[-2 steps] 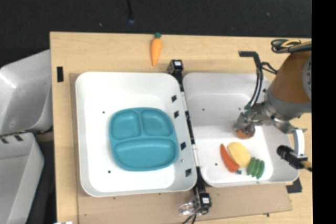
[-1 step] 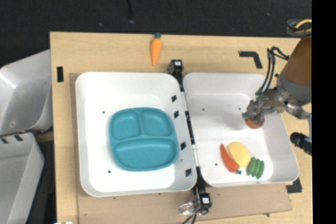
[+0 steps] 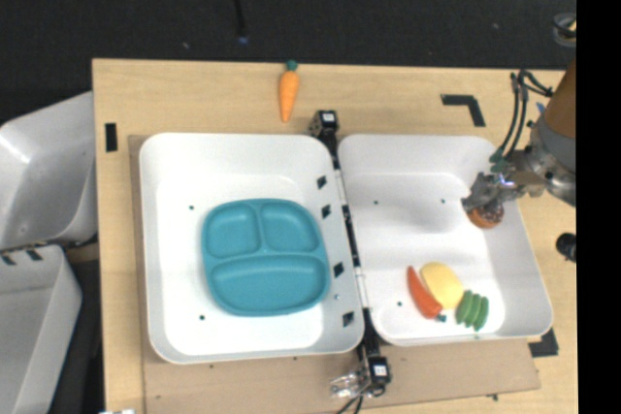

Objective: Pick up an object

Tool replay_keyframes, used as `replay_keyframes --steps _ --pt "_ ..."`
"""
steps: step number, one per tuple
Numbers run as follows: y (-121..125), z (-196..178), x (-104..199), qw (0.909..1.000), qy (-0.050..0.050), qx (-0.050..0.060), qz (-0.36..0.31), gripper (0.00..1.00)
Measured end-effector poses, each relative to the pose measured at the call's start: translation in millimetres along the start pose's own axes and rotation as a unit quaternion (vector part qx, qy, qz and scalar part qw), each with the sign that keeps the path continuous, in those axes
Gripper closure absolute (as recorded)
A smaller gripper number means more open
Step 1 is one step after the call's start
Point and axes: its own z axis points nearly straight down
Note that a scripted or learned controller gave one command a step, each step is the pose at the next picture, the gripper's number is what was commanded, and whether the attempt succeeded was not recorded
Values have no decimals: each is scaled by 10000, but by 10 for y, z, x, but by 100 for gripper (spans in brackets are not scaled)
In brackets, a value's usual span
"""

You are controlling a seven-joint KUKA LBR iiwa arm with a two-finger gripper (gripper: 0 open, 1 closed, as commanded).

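Camera view: Your arm reaches in from the right, and the gripper [image 3: 482, 202] sits low over the right bin [image 3: 408, 160], near that bin's right wall. Directly under the fingertips there is a small brownish-orange object [image 3: 485, 215]. It appears to be touching the gripper, but you should not count this as a grasp: the view is too small and blurred to show whether the object lies between the fingers or only beside them. I cannot tell whether the gripper is clenched or released.

My judgement is that the pick is at the approach or closing stage and that nothing has been lifted.

Other candidates lie together at the front of the right bin: a red piece [image 3: 423, 294], a yellow piece [image 3: 441, 282] and a green piece [image 3: 473, 308]. A blue divided plate [image 3: 264, 255] rests in the left bin [image 3: 165, 170], and a toy carrot [image 3: 288, 92] lies on the bench behind the bins.
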Motion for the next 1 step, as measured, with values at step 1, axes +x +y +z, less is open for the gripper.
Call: replay_keyframes --steps 1 --pt "16 -469 -15 10000 -4 -6 -2 100"
